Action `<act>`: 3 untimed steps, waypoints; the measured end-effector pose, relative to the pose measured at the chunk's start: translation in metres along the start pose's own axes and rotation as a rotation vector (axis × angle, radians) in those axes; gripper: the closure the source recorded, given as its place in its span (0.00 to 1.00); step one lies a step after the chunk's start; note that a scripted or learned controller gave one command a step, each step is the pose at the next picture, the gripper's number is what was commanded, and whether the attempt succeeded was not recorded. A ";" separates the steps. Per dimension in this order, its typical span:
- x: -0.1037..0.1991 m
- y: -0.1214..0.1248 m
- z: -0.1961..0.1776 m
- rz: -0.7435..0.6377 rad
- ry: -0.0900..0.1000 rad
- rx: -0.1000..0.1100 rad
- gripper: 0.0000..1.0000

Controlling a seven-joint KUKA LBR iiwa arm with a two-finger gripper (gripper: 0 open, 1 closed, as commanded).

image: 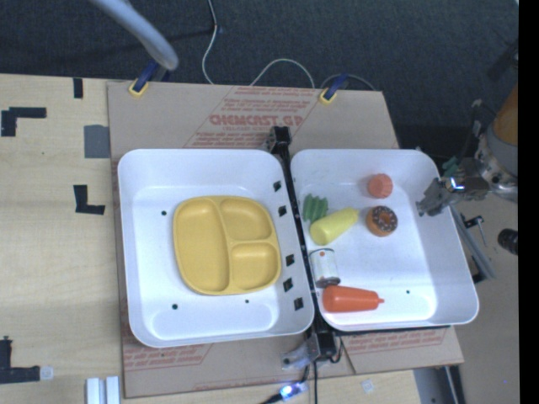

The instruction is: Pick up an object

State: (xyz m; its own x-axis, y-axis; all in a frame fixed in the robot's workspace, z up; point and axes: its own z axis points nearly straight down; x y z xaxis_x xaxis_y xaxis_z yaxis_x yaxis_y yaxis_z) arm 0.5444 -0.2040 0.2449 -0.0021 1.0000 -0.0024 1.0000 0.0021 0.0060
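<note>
**benchwatcher:** Objects all sit in the right bin (pixel 438 251): a carrot (pixel 351 298) along the near wall, a small can (pixel 323 267) just above it, a corn cob (pixel 331 225) with its green husk end by the divider, a chocolate donut (pixel 382 220) beside that, and a reddish ball (pixel 379 184) further back. Left bin (pixel 139 225) has a yellow divided plate (pixel 226 244) lying flat. My guess is the toys are spread loose so the program gets easy targets.

**gripfan22:** Where's the arm though?

**benchwatcher:** Gripper (pixel 428 202) hangs at the right bin's right rim, off to the side of everything. Nothing's between the fingers, but it's too small and dark to say if they're apart or together, so he can't tell. Donut and ball are nearest, probably the likely picks.
</note>
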 end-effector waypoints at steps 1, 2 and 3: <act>0.052 -0.001 0.014 -0.003 0.004 0.008 1.00; 0.099 -0.009 0.013 -0.004 0.004 0.008 1.00; 0.153 -0.018 0.012 -0.005 0.005 0.008 1.00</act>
State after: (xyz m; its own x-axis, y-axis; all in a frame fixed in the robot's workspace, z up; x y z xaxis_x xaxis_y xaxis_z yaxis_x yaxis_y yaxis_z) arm 0.5265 -0.0508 0.2327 -0.0068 1.0000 0.0023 1.0000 0.0068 -0.0024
